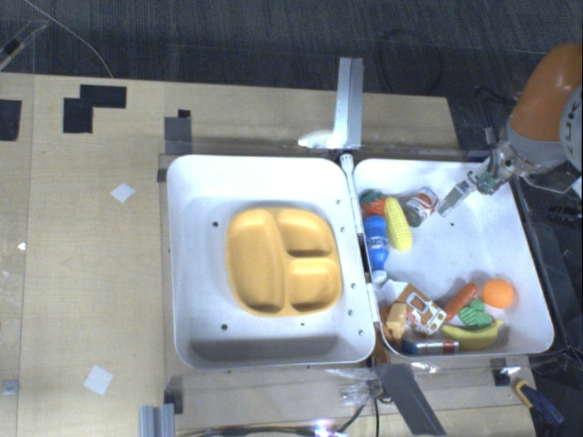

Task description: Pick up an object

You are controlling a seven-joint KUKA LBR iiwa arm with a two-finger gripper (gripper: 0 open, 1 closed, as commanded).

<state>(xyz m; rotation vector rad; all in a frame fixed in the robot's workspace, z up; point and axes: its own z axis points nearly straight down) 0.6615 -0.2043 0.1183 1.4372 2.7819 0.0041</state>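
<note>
The arm enters from the right edge of the camera view, at upper right. Its orange band (545, 94) appears as a large rounded mass near the top right corner, with a grey section of the wrist (572, 126) directly beside it at the frame edge. From there the wrist narrows and slants down and to the left. The gripper (453, 198) extends from this narrow section along the same slant, ending in a slim pale tip that points toward lower left. The fingers are too small and too blurred to tell apart. The whole limb is tilted rather than vertical, and nothing is seen at the tip.
</note>
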